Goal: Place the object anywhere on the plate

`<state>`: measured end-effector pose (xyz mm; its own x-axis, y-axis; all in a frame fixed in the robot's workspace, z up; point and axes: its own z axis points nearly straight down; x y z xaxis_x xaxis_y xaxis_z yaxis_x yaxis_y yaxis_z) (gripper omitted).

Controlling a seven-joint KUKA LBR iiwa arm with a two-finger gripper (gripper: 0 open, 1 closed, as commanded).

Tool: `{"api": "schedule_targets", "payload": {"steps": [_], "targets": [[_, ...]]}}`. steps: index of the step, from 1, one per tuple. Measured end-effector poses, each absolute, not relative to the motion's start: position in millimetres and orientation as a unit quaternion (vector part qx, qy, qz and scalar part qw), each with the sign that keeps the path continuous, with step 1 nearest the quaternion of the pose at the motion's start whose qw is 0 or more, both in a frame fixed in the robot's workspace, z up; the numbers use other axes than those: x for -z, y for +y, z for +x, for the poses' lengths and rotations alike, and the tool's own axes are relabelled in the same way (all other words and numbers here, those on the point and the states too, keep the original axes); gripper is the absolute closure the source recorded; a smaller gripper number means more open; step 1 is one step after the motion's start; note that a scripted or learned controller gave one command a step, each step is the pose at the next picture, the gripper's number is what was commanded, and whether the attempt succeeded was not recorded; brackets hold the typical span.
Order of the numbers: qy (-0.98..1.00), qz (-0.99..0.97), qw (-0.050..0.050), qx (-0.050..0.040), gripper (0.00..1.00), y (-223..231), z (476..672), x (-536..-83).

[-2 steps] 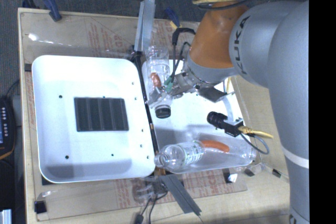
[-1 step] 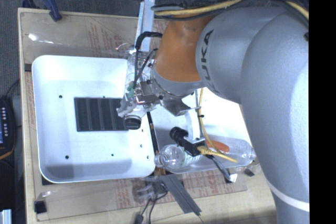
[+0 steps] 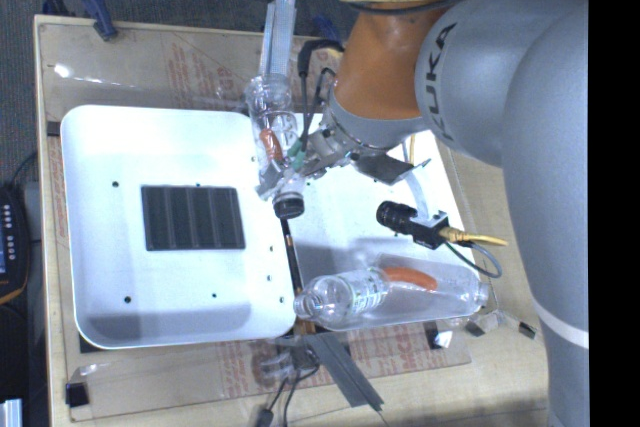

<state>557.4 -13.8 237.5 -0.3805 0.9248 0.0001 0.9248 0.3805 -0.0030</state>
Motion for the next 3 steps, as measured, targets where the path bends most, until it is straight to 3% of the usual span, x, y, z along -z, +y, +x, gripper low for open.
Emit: {"api": "schedule_targets", "payload": {"steps": [1, 2, 3], "targets": [[-0.827, -0.562, 0.003, -0.0022, 1.00, -49.8, 542.3, -189.5], [-0.881, -0.473, 0.001, -0.0011, 1.00, 10.0, 578.5, -190.8], [-0.980, -0.197, 0.003, -0.0010, 1.00, 9.2, 565.6, -190.4]]}}
